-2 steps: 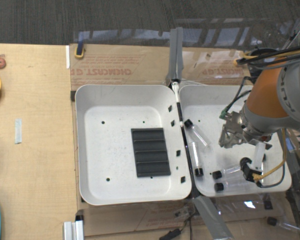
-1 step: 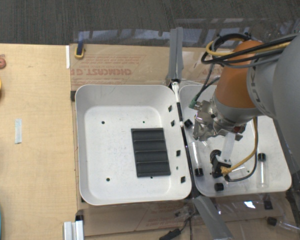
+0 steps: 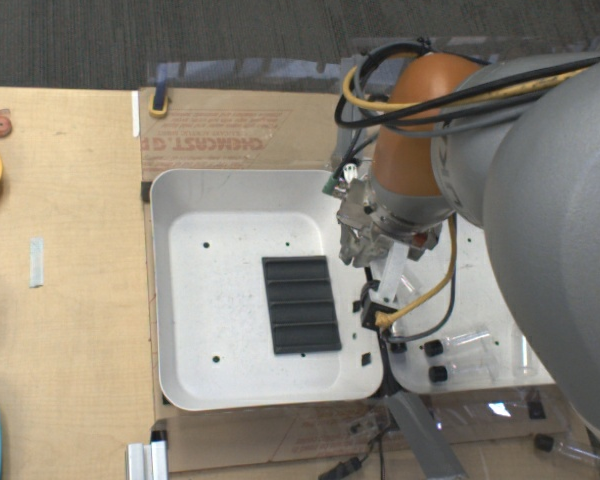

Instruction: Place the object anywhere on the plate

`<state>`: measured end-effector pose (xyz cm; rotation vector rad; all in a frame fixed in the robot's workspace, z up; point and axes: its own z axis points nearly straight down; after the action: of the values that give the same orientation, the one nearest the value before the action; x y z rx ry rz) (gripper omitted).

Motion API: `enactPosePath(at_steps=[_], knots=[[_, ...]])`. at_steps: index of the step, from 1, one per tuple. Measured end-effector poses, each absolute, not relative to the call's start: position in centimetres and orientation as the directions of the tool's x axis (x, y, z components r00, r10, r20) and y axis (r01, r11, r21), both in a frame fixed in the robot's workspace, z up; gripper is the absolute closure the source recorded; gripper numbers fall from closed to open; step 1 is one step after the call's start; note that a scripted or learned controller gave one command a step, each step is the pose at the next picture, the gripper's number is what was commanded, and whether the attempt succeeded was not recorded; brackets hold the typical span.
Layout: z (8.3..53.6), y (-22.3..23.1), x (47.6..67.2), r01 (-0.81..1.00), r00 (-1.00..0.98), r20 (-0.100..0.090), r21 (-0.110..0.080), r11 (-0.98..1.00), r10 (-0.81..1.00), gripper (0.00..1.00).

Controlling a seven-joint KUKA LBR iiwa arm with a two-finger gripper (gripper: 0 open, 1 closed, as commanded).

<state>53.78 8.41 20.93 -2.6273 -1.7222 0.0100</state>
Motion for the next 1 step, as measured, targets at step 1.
enactPosePath(at_steps=[1], knots=[[18.33,14.33,51.43,0.928,0.372,-0.006,-0.005,-0.372,0.928,1.00]])
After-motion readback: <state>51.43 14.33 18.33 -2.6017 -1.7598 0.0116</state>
